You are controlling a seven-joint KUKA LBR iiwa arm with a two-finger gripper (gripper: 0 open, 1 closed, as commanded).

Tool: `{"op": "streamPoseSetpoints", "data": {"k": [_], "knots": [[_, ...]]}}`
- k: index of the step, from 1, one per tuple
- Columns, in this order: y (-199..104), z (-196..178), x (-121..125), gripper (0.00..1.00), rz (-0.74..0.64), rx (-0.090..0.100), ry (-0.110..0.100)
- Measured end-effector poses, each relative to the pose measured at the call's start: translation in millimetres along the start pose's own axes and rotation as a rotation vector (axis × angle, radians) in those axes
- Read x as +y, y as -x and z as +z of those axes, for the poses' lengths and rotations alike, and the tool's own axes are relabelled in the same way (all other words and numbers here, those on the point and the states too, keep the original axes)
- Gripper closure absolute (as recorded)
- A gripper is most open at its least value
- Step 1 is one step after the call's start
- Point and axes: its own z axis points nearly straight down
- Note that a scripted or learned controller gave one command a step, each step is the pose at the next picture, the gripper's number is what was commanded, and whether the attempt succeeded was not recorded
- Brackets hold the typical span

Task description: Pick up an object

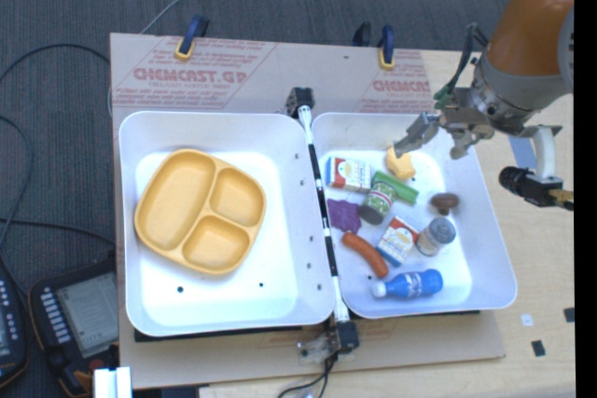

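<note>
1. The gripper (434,137) hangs over the far edge of the right bin (492,242), its two thin metal fingers (410,141) splayed wide apart; nothing sits between them and they touch nothing.
2. Just below the left fingertip lies a small yellow lump (401,165), rounded and matte, close to the fingertip but apart from it.
3. Further below the gripper sits a green packet (396,186), long and flat, and against it a dark can (377,202) with a green label.
4. To the gripper's left and lower lies a red-and-white carton (347,172), boxy and printed; under that a purple, knobbly cluster (343,215).
5. Well below it, a smooth orange-red sausage shape (364,253), a small red-and-white box (396,240), a metal-topped tin (435,236) and a brown oval piece (445,200).
6. Nearest the front rim lies a blue plastic bottle (410,285) on its side, white cap pointing left.
7. Far to the gripper's left, the left bin (140,135) holds a glossy yellow three-compartment tray (200,211).
</note>
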Motion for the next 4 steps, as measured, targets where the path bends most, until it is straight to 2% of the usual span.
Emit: {"op": "streamPoseSetpoints", "data": {"k": [1,2,3,4], "knots": [[41.2,127.6,41.1,0.00,0.001,0.001,-0.002],[12.0,170.0,46.2,0.00,0.001,-0.002,0.012],[9.6,163.7,46.9,1.00,-0.001,0.002,0.010],[9.8,163.8,46.8,0.00,-0.001,0.002,0.010]]}}
